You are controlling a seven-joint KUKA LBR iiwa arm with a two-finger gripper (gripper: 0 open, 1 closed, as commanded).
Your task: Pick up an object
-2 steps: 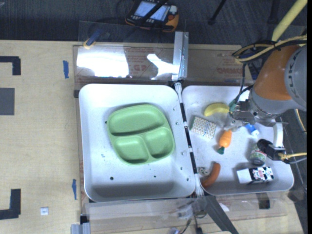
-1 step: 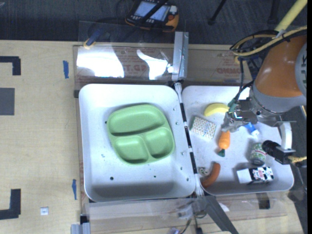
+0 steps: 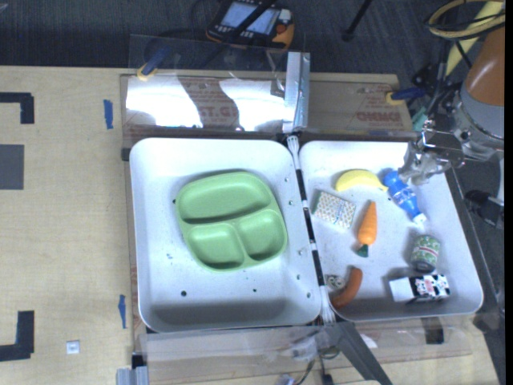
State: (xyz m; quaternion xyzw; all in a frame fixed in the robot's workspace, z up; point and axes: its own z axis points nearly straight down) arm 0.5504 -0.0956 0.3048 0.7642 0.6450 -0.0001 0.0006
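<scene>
White plastic bins sit side by side on the bench, and the right bin [image 3: 469, 291] holds everything loose: a banana [image 3: 358, 180] near the back, a blue bottle [image 3: 402, 195] just beside it, a patterned sponge [image 3: 334, 210], a carrot [image 3: 367, 224], a small green can [image 3: 426, 251], a black-and-white carton [image 3: 420, 287] and a brown sausage [image 3: 347, 287] against the divider. The left bin [image 3: 152, 167] carries a green divided tray [image 3: 232, 219]. The gripper [image 3: 420, 167] hangs at the back right corner of the right bin, just above the cap end of the blue bottle; whether it is spread or pressed together I cannot tell, since the metal parts blur into the bin wall. Nothing is visibly held. Judging by position, the bottle looks like the likeliest target, and it is a risky one: it lies on its side, slanted, so a round smooth body could roll or squirt away if squeezed off centre. The banana is close enough that a descent slightly to one side may nudge it or catch both things. The bin's rear wall and corner are also near, so a drop too far back could strike the rim instead of reaching the floor.
</scene>
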